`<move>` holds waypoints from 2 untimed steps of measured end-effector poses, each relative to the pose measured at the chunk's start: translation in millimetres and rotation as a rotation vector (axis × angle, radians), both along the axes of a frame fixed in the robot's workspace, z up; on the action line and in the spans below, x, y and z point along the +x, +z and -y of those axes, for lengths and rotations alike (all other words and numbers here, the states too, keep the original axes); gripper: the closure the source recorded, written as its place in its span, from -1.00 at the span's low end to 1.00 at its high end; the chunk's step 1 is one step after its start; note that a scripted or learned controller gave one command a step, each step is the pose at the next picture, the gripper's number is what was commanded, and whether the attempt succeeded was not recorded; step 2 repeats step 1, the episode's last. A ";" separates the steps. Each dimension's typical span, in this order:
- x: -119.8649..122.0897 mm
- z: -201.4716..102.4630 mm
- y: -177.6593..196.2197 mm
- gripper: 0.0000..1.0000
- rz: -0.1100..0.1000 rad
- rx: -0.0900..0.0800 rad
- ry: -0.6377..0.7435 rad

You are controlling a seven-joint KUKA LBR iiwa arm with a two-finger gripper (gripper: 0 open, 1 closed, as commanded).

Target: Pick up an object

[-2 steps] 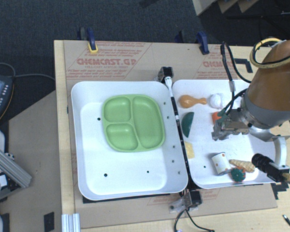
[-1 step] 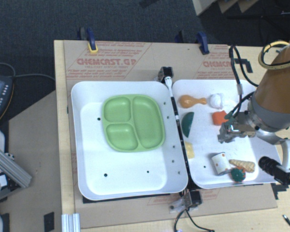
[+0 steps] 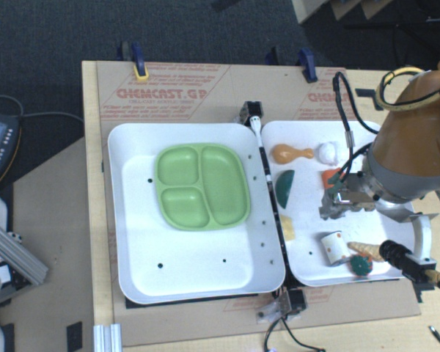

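My gripper (image 3: pixel 334 205) hangs over the middle of the right bin (image 3: pixel 305 270), with the arm coming in from the right. Just above it lies a small orange-red piece (image 3: pixel 330 176), partly covered by the wrist. A dark green wedge (image 3: pixel 284 186) lies to the gripper's left. Below it sit a white cylinder (image 3: pixel 333 247) and a teal ball on a tan stick (image 3: pixel 361 264). An orange drumstick shape (image 3: pixel 290 152) and a white ball (image 3: pixel 326 152) rest at the bin's far end. Nothing shows between the gripper's tips.
The left bin (image 3: pixel 132 218) holds a light green divided plate (image 3: pixel 202 186). A small yellow piece (image 3: pixel 287 229) lies by the right bin's left wall. Blue clamps (image 3: pixel 138 59) grip the board's far edge.
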State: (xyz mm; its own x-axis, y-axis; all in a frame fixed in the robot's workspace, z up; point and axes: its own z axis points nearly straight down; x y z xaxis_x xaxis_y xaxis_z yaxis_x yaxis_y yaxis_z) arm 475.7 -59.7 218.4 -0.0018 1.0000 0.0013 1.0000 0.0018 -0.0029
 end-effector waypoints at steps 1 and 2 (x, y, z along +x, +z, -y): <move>2.6 8.4 16.8 1.00 0.006 -0.003 -0.002; 2.6 8.4 16.8 1.00 0.006 -0.003 -0.002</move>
